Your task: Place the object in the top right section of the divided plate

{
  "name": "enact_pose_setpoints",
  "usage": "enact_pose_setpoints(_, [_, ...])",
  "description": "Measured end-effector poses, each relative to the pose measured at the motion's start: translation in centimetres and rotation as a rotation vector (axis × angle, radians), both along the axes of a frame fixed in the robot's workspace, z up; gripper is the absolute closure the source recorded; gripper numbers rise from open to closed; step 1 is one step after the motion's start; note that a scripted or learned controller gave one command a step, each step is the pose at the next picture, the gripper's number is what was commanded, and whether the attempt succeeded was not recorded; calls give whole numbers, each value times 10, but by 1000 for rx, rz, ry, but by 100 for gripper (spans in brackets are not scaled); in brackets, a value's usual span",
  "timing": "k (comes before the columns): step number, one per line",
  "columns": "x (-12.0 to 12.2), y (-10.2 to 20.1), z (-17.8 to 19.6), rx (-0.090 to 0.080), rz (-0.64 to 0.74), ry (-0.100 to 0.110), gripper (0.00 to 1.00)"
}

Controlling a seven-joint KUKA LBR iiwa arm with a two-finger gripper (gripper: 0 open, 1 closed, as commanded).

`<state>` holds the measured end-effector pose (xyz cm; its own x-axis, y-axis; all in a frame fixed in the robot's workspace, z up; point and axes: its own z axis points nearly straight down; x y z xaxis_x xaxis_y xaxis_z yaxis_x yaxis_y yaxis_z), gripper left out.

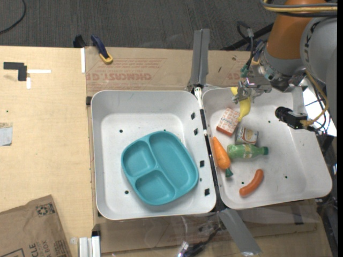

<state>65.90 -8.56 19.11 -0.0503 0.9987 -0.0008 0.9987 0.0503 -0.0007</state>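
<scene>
At upper right, the gripper (247, 91) hangs over the right bin (300, 181), fingers clamped on a banana (244, 108); teal plate (158, 167) sits left.

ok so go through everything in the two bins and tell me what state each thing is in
divided plate: upright in the left bin, sections bare
banana: under the gripper, whether gripped cannot be told
carrot: lying against the right bin's left wall
green bottle: on its side
sausage: lying flat, apart from the rest
small box: lying flat
can: beside the bottle
</scene>
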Motion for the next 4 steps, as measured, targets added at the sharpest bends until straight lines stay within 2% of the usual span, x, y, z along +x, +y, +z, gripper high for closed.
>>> enact_pose_setpoints(1, [0, 8, 17, -1, 77, 0, 100])
enact_pose_setpoints(2, [0, 100, 65, 0, 108, 0, 100])
enact_pose_setpoints(3, [-75, 145, 52, -1, 81, 3, 100])
enact_pose_setpoints(4, [-158, 203, 20, -1, 153, 4, 100])
